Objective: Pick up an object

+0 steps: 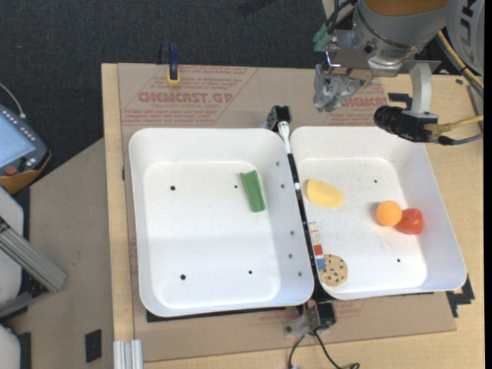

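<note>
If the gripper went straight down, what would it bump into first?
Probably the brown board just behind the right bin, or that bin's back rim. The gripper hangs there; depth is hard to judge.

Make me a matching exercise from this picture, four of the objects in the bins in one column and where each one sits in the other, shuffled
Things:
1. green block
2. yellow piece
3. cookie
4. red object

Places:
A. right bin, near front corner by the divider
B. left bin, toward its right side
C. right bin, touching the orange ball
D. right bin, upper left area near the divider

Pairs: 1-B, 2-D, 3-A, 4-C
</note>
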